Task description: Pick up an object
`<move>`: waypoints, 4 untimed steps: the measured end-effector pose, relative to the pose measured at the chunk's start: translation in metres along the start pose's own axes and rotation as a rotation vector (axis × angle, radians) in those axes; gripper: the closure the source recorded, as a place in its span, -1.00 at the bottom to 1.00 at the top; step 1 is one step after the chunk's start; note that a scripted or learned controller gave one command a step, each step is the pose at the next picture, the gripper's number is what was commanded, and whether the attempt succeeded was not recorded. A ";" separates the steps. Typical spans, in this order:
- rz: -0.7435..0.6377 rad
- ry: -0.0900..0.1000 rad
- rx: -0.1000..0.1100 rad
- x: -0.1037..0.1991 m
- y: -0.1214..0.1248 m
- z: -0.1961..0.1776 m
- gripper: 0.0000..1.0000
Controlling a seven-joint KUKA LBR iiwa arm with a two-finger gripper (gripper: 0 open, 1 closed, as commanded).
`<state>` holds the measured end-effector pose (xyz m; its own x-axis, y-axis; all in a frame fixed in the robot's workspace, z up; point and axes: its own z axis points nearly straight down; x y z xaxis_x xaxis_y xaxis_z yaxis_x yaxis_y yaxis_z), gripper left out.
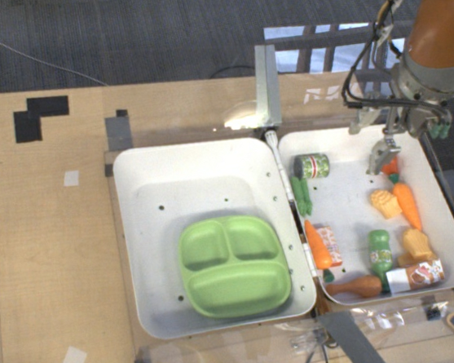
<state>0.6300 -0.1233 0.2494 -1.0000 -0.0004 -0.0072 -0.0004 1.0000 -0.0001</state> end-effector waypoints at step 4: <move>0.226 -0.007 0.001 0.035 -0.008 0.160 -1.00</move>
<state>0.5959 -0.1314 0.0894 -0.9746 0.2235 -0.0143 0.2235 0.9747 0.0017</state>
